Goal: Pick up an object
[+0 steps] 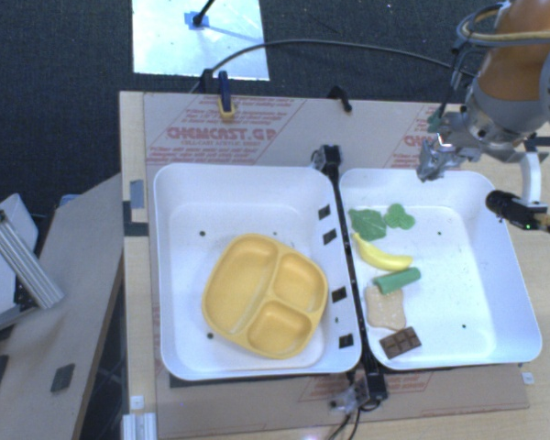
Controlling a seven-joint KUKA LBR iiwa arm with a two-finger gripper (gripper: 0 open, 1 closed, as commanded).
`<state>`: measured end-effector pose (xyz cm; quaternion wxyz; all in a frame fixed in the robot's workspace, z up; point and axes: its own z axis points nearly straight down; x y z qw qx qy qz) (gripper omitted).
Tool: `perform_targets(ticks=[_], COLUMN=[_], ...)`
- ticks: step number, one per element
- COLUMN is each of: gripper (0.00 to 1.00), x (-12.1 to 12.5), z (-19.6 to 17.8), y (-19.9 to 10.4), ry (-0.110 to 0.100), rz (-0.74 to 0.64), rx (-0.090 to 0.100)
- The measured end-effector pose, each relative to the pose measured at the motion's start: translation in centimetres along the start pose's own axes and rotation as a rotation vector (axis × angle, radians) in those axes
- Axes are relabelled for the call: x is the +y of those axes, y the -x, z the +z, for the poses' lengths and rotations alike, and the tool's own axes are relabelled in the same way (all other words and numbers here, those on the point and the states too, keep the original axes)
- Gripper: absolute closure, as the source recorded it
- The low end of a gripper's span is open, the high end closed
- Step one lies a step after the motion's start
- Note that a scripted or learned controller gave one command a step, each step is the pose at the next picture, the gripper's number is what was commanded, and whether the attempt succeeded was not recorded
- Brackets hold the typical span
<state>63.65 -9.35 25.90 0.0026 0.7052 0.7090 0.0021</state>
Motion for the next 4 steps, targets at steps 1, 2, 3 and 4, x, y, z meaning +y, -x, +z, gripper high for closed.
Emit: perform_targets(ticks=[1,2,3,4], gripper=[1.00,1.00,1.00,1.00], x=[-1.6,-3.7,-4.7,-6.7], z=[1.7,1.3,1.7,3.6], y=[-4.7,-8.9,-13.8,-18.2], ry=[-0.008,-0.007,-0.007,-0.008], rz=[-0.003,-0.003,-0.003,-0.003], rx=[0.002,0.002,0.002,0.003])
